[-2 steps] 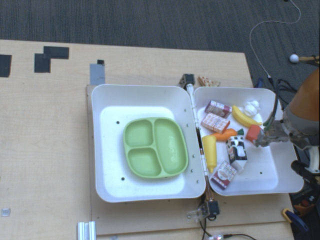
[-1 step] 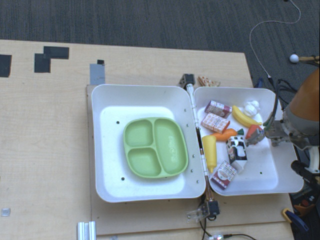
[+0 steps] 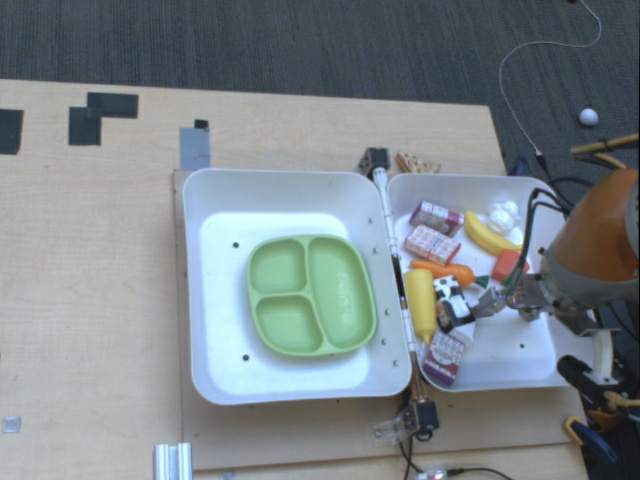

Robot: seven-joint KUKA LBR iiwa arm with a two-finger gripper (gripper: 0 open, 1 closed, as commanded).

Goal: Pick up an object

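The right bin holds several small items: a yellow banana, two pinkish boxes, an orange carrot, a yellow bottle, a black-and-white toy, a red piece, a white crumpled thing and a purple packet. My gripper reaches in from the right and sits low in this bin, right beside the black-and-white toy. Whether it touches the toy is unclear at this size.
The left bin holds a green three-compartment plate. The arm's orange band hangs over the right bin's right side. Cables lie at the bench's right edge. Bare white floor shows in the right bin's near right corner.
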